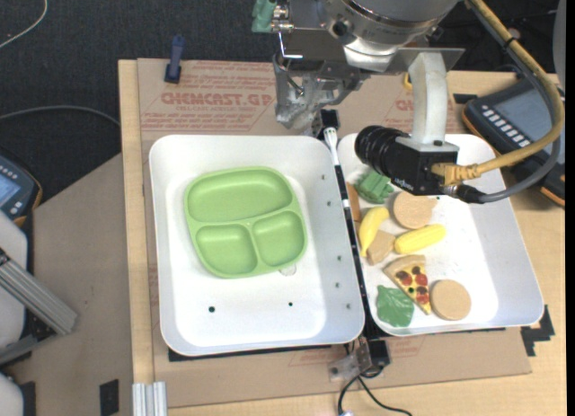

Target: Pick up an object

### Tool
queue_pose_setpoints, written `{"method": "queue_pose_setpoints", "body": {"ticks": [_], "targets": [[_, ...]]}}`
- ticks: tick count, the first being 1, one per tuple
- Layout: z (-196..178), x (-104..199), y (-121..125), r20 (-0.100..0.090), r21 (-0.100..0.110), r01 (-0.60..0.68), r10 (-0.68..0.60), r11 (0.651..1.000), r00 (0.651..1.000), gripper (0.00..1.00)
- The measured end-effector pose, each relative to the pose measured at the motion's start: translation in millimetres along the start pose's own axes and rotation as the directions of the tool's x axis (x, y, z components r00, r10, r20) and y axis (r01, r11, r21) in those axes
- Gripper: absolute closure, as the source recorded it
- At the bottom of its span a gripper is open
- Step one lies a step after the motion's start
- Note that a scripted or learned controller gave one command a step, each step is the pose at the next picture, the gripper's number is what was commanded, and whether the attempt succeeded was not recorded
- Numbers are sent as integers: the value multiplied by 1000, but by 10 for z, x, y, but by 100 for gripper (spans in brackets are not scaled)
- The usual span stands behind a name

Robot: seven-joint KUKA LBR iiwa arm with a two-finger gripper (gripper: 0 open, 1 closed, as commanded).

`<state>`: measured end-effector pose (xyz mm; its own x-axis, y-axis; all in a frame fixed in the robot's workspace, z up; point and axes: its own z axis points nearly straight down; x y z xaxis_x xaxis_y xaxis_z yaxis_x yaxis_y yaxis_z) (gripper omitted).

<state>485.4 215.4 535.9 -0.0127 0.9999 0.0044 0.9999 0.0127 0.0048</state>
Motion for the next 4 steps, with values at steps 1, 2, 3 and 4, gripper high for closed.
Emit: {"method": "queue_pose_setpoints", "body": {"ticks": [1, 2, 3, 4], "targets": [[1299, 91, -84, 11, 20, -11, 11, 1000, 1000, 100], [2762, -161, 776, 12, 17, -19, 19, 1000, 1000, 100], [1368, -101, 379, -2, -9, -10, 10, 1000, 1000, 100], [1909, 96, -100, 6, 14, -9, 9, 1000, 1000, 100]]}}
